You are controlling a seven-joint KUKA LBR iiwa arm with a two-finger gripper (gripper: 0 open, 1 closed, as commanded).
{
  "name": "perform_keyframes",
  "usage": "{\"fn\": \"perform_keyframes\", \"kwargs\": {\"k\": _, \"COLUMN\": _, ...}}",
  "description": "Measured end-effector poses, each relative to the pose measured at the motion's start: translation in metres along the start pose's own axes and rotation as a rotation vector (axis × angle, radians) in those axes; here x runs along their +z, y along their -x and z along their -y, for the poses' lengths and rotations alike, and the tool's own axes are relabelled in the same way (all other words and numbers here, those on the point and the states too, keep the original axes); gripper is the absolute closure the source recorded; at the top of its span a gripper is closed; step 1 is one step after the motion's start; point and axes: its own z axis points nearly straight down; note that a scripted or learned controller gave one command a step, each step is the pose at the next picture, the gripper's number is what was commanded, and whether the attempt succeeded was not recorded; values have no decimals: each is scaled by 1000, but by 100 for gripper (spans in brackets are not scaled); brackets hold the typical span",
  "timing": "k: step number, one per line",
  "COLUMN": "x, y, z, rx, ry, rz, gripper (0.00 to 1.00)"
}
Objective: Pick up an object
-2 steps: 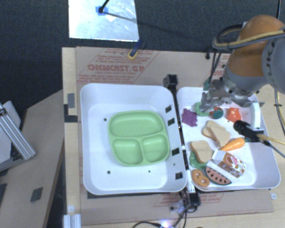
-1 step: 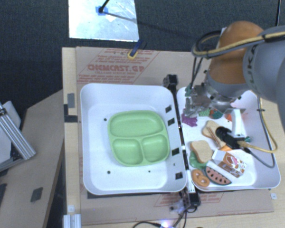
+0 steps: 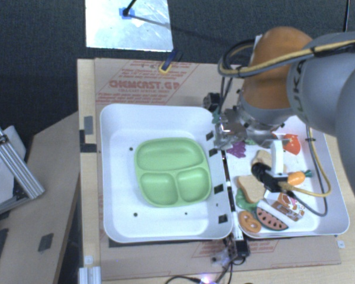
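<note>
Your arm (image 3: 319, 70) reaches over the right bin (image 3: 334, 215). The left bin (image 3: 115, 158) holds a green divided tray (image 3: 171, 170). Toy foods lie in the right bin: bread slice (image 3: 249, 188), watermelon wedge (image 3: 267, 216), carrot (image 3: 296, 177). Your gripper (image 3: 229, 134) hangs above purple grapes (image 3: 236, 149); you cannot tell its state.

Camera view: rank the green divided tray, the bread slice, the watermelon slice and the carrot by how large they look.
1. green divided tray, by far the largest.
2. bread slice.
3. watermelon slice, looks close to the bread slice, so that order is unsure.
4. carrot, smallest; part may be hidden.
</note>
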Motion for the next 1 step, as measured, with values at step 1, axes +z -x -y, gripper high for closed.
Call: {"fn": "perform_keyframes", "kwargs": {"k": 1, "x": -6, "y": -47, "z": 10, "rx": 1, "ry": 0, "rz": 1, "gripper": 100}}
